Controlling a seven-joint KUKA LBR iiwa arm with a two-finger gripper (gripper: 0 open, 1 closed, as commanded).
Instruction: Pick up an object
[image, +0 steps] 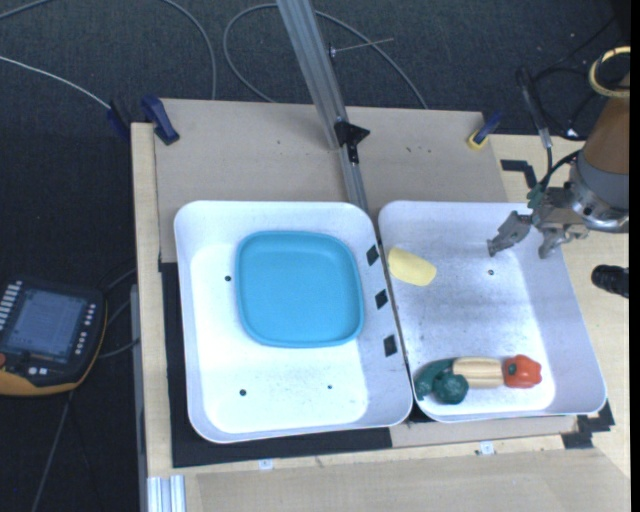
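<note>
My gripper (528, 237) hangs over the far right part of the right bin (560, 300), its two fingers spread open with nothing between them. A yellow lemon-like piece (411, 267) lies at the bin's left side, well left of the gripper. Along the bin's near edge lie a green toy vegetable (442, 384), a tan bread-like roll (477, 372) and a red tomato (521, 371), all well below the gripper.
The left bin (210, 380) holds a blue square plate (299, 288). A metal pole (322, 75) slants down between the bins. Black clips sit on the divider edge. A handheld pendant (45, 332) lies off the bench at the left.
</note>
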